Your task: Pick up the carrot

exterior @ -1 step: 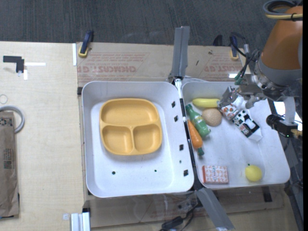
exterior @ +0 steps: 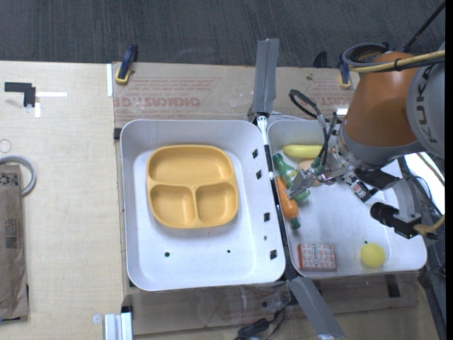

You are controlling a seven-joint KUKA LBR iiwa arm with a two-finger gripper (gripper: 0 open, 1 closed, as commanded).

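We see the surface (exterior: 56, 190), pale wood on the left with a cardboard sheet (exterior: 191, 91) under the bins. The left bin (exterior: 141, 261) holds a yellow three-part tray (exterior: 191, 185) lying flat near its middle. The right bin (exterior: 396, 261) stands just beside it, their rims touching along the centre.

The arm (exterior: 386, 105) comes in from the right, its orange band over the far half of the right bin. Its gripper (exterior: 306, 183) reaches down toward that bin's left side, and we cannot tell how the gripper is set, since it blurs into the things beneath it.

At the left edge of the surface lies a brown paper bag (exterior: 10, 239). In the right bin, a banana (exterior: 302, 151) lies near the far wall. The carrot (exterior: 287, 200) lies along the bin's left wall, orange, pointing toward the near side, with a green item (exterior: 282, 165) just beyond it and the gripper just to its right; we cannot tell whether they touch. A small patterned box (exterior: 316, 256) sits near the front wall, and a lemon (exterior: 373, 255) rests to its right, well apart from the carrot.
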